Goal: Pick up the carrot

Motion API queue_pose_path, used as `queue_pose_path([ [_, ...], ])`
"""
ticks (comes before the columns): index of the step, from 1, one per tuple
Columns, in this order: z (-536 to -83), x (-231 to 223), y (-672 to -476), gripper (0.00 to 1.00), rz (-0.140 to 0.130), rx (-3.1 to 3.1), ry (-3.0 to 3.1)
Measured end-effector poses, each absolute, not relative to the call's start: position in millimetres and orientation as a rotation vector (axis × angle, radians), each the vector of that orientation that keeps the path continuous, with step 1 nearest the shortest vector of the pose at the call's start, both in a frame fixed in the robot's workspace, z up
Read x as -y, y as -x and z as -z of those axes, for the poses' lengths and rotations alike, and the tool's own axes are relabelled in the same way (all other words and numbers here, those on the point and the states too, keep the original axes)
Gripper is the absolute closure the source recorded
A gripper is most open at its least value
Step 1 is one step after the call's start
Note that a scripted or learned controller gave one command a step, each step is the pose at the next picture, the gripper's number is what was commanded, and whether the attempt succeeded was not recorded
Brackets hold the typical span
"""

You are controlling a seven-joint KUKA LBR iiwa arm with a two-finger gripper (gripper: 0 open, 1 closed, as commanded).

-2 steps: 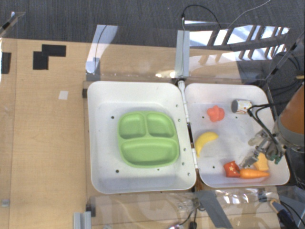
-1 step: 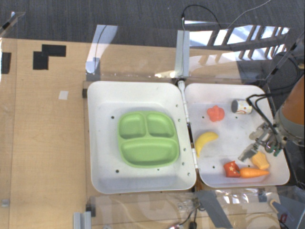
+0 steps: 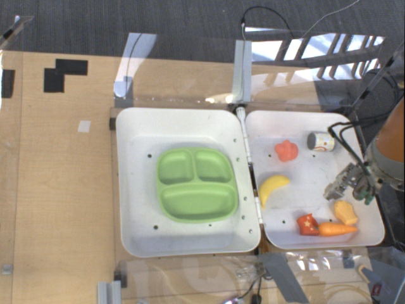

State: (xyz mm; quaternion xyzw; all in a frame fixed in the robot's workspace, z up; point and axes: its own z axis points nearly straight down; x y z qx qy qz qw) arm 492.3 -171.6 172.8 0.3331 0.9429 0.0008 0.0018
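Note:
The carrot (image 3: 336, 229) is orange and lies on its side near the front edge of the right bin (image 3: 297, 122), tip pointing right. A red block (image 3: 308, 224) touches its left end, and a yellow-orange piece (image 3: 345, 212) sits just behind it. My gripper (image 3: 350, 191) hangs over the right side of this bin, a little behind the carrot and the yellow-orange piece. It is open and nothing is between its fingers.
The right bin also holds a yellow banana (image 3: 272, 187), a red strawberry-like toy (image 3: 286, 151) and a small white cup (image 3: 321, 142). In the left bin (image 3: 136, 233) lies a green divided plate (image 3: 196, 183). Black cables run along the right bin's far right corner.

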Motion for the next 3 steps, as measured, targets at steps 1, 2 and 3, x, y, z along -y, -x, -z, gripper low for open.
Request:
queue_pose_path([
  [1,-89.3,204.2,-492.7,1.0,-0.004,-3.059,-0.674],
  [2,-91.1,142.5,-495.3,1.0,0.009,-3.109,-0.234],
  [3,-89.4,202.1,-534.1,1.0,-0.007,-2.857,-1.271],
])
